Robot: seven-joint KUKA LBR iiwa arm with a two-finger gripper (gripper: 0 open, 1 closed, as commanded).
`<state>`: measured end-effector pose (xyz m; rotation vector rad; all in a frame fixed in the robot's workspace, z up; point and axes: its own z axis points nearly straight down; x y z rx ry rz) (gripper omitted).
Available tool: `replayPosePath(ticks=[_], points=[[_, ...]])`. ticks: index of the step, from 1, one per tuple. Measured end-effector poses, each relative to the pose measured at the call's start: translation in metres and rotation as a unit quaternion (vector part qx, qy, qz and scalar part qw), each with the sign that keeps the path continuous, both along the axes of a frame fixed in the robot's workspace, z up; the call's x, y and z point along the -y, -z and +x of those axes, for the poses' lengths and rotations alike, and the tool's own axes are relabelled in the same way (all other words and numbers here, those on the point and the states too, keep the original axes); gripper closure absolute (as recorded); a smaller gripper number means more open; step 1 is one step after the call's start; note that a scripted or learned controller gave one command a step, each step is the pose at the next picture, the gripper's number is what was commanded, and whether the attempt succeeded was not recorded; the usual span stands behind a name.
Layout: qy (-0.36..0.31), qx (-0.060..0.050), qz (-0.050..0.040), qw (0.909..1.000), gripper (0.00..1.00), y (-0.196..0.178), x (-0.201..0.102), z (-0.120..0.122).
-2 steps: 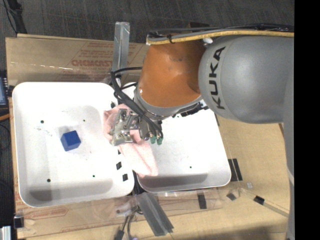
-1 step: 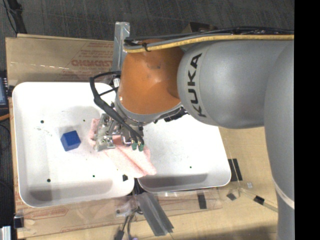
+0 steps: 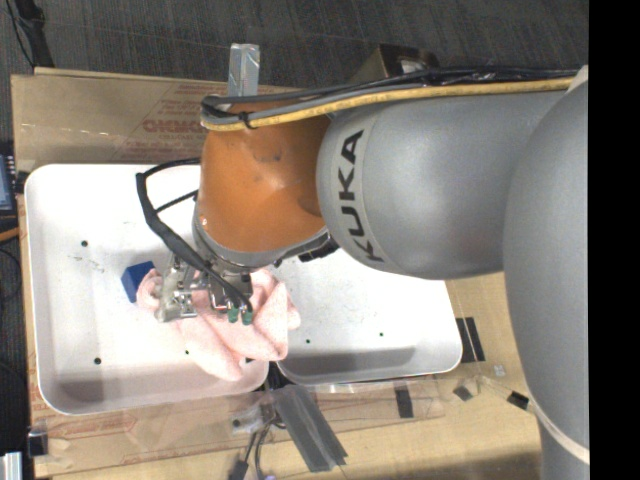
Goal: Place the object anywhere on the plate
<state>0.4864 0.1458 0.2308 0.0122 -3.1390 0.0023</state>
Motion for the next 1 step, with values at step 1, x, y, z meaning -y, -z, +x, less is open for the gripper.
replayPosePath(ticks=[1], points=[[0.000,0.000,0.0000,1.0000,0.00,0.0000,0.0002,0.0001]])
